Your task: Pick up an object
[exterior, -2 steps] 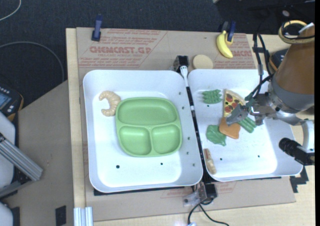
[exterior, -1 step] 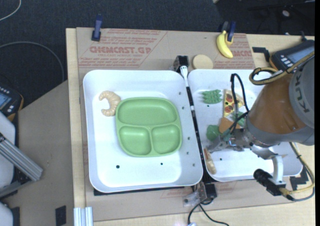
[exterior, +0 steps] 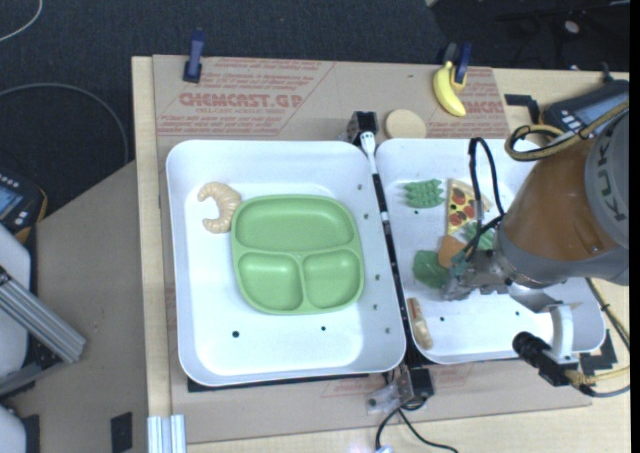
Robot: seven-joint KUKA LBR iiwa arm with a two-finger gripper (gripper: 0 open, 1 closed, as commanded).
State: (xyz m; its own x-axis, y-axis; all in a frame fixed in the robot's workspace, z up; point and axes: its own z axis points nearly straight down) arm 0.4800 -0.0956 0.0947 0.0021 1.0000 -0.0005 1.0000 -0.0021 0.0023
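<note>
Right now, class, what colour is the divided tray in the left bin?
Light green, seen plainly in the camera view: the divided tray has three compartments.

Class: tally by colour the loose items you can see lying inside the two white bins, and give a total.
Green: 3 — divided green plastic plate, leafy green toy, dark green lump
Tan: 2 — tan croissant toy, small tan stick-shaped piece
Multicoloured: 1 — pizza slice toy
Total: 6

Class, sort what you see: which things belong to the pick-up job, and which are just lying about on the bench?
Job:
claw
dark green piece
pizza slice
leafy green toy
right bin

Lying about:
green divided tray
croissant
banana
round wooden disc
left bin
</note>
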